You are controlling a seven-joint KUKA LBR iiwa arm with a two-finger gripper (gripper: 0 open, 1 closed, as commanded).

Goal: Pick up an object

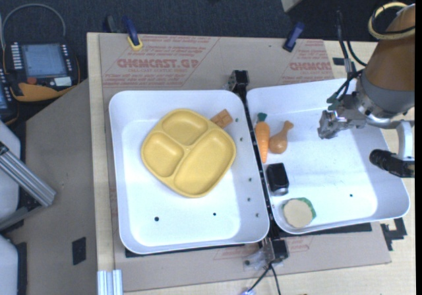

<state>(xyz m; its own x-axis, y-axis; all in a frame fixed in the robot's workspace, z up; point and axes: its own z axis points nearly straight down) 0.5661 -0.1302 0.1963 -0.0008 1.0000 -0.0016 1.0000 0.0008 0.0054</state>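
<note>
Progress stands at the approach stage: no object is lifted, and every item lies on a bin floor. The tool (330, 123) hangs over the right bin (369, 175), near its far right part; whether it stands apart or together cannot be told.

Candidate objects lie to the tool's left in the same bin: a drumstick-shaped toy (281, 138) nearest, then a toy carrot (262, 140) against the dividing wall. Below and left of the tool lie a small black block (277, 177) and a round tan-and-green piece (298, 212).

Further left, the other bin (132, 155) carries a yellow divided plate (188, 152) with a small brown piece (222, 118) at its edge.

Remaining steps, by estimate: descend, close on one item, lift.

Red print on the desk (99, 155) reads roughly "CHEMCAST GP", repeated.
</note>
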